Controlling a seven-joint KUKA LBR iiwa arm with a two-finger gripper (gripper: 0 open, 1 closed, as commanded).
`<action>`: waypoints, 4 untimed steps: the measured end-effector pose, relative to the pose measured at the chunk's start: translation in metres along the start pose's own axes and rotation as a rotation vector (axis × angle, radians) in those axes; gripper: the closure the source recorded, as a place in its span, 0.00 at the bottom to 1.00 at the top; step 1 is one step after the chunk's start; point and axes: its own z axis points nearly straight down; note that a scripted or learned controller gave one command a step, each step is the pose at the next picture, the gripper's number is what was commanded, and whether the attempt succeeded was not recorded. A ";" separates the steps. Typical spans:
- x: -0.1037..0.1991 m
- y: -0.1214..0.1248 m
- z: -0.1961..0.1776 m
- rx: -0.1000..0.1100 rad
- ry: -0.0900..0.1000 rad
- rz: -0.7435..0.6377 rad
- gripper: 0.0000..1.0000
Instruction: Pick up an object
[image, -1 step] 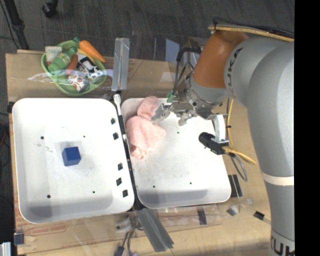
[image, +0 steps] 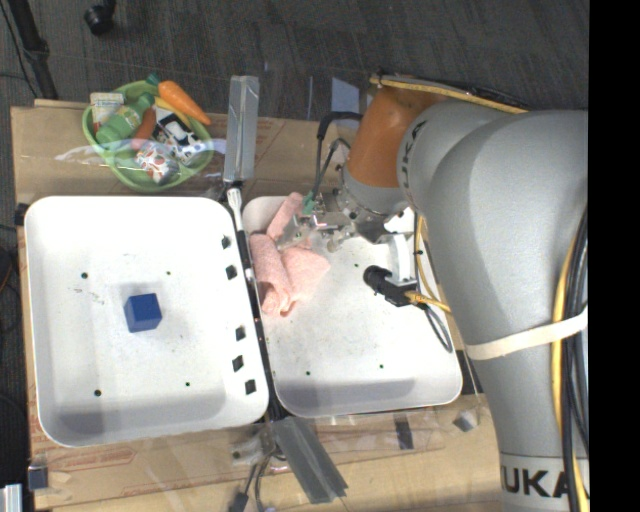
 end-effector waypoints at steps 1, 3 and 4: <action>0.001 0.000 -0.037 -0.002 0.001 0.012 0.00; -0.012 0.001 0.016 -0.007 -0.001 -0.107 0.00; -0.012 0.001 0.016 -0.007 -0.001 -0.107 0.00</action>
